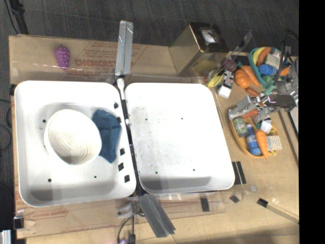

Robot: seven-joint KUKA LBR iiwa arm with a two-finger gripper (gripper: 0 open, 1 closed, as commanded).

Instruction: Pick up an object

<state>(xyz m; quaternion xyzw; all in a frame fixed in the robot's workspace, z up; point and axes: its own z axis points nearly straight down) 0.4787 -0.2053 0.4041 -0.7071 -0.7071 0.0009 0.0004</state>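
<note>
The left white bin (30, 187) holds a round white woven hat-like dome (72, 136) left of its middle. A dark blue crumpled cloth (108, 133) lies against the dome's right side, close to the divider between the bins. The right white bin (177, 136) stands beside it, and its floor shows small dark specks.
A purple grape-like toy (62, 56) lies on the bench behind the left bin. A metal post (123, 50) rises at the back between the bins. A brown box (200, 47) stands at the back. Colourful toys (259, 70) and a yellow tray (256, 136) crowd the right.
</note>
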